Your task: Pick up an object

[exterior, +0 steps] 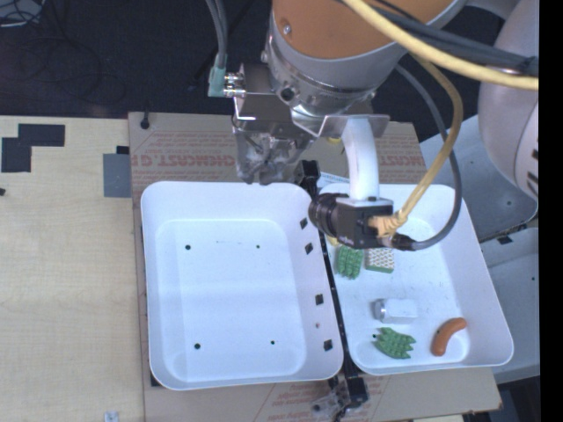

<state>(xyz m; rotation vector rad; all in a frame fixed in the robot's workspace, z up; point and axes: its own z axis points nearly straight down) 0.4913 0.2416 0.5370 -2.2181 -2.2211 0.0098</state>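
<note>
My gripper (266, 161) hangs under the big grey and orange wrist, over the back rim of the left bin (158, 236). I see nothing held in it. The loose objects all lie in the right bin (488, 306): a green ridged block (349, 263), a green and white mesh piece (381, 260) beside it, a small grey and white piece (394, 309), a green lumpy toy (394, 344) and an orange sausage shape (449, 335) near the front right corner. The gripper is well up and to the left of all of them.
A black cylinder (350, 219) on a white tube, with a yellow cable, hangs from the arm over the back left of the right bin, just above the green block. A black clipped divider (321, 280) runs between the bins. Brown cardboard (185, 152) lies under both.
</note>
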